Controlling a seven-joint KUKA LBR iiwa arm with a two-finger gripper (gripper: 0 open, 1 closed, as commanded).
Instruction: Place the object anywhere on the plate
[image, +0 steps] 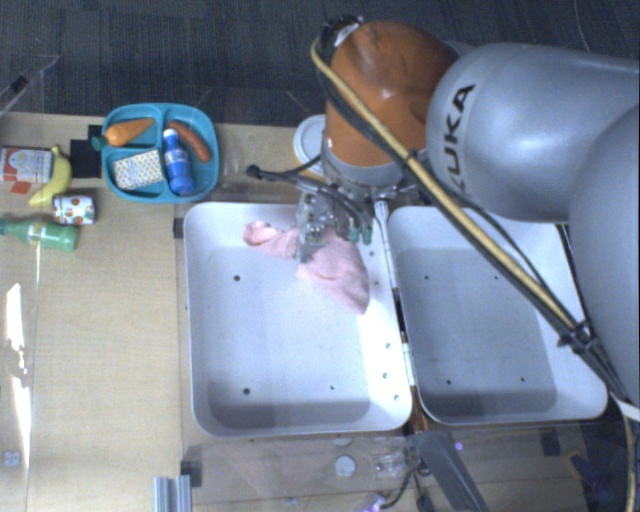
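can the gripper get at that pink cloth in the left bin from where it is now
Probably yes. The gripper sits right over the pink cloth near the far right corner of the left bin, and nothing lies between them. The bin's wall is close by, which may crowd the approach.

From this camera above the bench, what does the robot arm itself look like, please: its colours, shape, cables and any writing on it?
The arm has rounded, glossy grey shells, and one carries "KUKA" in dark letters. Above the wrist sits a bulging orange band. A cable bundle, black beside a yellowish line, runs along the arm's outside. The gripper is a small, dark metal assembly under a grey collar.
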